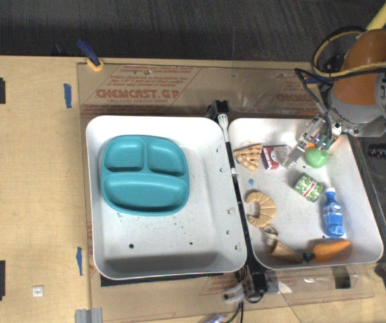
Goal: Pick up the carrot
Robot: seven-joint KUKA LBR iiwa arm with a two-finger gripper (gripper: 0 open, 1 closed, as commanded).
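The hand (312, 145) is hovering beside a green ball (317, 157), grip unclear, while the carrot (330, 249) is lying well apart.

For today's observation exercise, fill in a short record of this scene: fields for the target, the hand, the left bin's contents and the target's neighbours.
target: orange carrot with dark green stem, lying at the right white bin's near edge
hand: metal two-finger hand at the bin's far side, beside a round green toy, apart from the carrot
left bin: teal three-compartment plastic plate
neighbours: blue plastic bottle just above the carrot
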